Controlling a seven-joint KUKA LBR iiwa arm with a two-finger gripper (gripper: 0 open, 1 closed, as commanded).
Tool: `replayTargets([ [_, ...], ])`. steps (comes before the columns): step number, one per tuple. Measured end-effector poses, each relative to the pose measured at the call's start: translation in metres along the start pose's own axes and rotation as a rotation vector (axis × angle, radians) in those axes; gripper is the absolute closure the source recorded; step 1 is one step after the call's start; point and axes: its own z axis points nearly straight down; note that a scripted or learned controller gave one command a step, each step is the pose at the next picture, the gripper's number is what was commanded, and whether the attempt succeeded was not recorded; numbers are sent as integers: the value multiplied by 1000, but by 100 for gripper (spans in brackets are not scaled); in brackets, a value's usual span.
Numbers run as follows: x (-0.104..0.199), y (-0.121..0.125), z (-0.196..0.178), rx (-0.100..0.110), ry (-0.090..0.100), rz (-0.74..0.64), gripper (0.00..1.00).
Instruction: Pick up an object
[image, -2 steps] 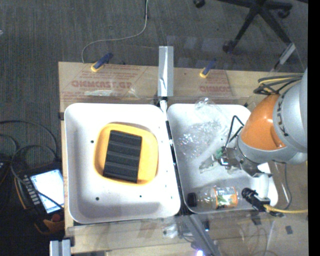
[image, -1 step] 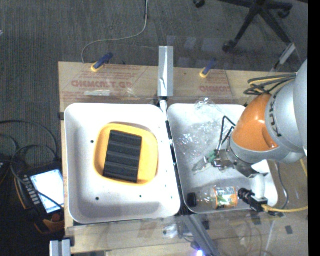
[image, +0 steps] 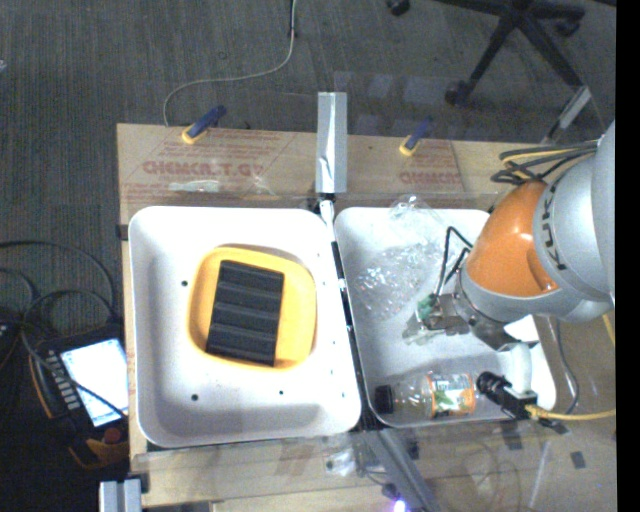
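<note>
Over right bin (image: 520, 395), gripper (image: 428, 322)

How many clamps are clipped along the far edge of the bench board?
2: a blue-and-yellow clamp at far left, and a second clamp at far right, above the right bin. The arm may hide others.

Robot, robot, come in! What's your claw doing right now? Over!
Gripper low in right bin, beside crinkly plastic bag. Nothing seen held. Bottle lying at near wall. Yellow-and-black block in left bin.
</note>
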Motion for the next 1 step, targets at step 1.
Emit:
replayTargets([
  [1,1,-1,2,4,1,0,0],
])
